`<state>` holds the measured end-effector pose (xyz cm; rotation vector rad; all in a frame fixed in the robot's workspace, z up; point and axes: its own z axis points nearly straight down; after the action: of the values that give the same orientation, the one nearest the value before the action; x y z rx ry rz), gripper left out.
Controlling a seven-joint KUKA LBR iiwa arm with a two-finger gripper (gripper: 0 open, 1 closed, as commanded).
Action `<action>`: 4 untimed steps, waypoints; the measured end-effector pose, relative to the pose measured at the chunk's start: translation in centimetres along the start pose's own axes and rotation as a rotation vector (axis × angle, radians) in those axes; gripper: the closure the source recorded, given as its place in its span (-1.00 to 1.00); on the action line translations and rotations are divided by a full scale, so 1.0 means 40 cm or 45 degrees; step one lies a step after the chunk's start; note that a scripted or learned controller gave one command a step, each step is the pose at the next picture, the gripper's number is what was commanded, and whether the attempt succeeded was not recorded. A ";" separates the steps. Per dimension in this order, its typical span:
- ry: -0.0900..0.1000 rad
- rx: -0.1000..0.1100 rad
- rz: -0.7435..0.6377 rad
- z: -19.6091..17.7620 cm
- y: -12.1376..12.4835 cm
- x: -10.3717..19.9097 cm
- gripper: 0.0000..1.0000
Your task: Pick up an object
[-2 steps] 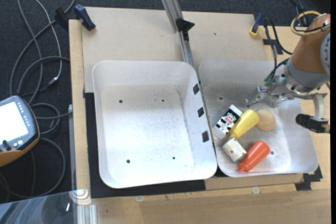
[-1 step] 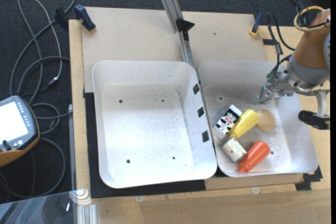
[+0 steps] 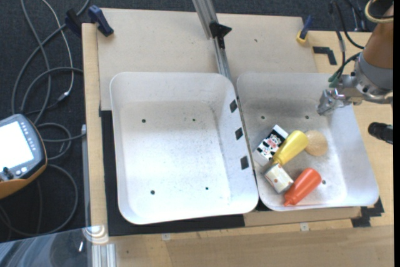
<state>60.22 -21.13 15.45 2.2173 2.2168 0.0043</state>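
Beside yellow bottle [image 3: 291, 147]: orange bottle [image 3: 302, 187], possibly card box [image 3: 272, 144].

A robotics lab. A plywood bench [image 3: 156, 47] clamped at its corners carries two white bins [image 3: 169, 147], cables [image 3: 44, 72] trail over dark carpet, and a teach pendant [image 3: 15, 153] lies at the left.

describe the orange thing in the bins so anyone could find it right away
Start at the right-hand bin, the one nearest the arm, and look to its front edge. The orange object lies slanted there, the lowest item in the cluster, just below the yellow bottle. It is the only orange-red piece.
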 end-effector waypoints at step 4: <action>0.008 0.013 -0.008 -0.245 0.033 0.298 1.00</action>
<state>61.50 -9.18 25.24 2.2183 2.2321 -0.0002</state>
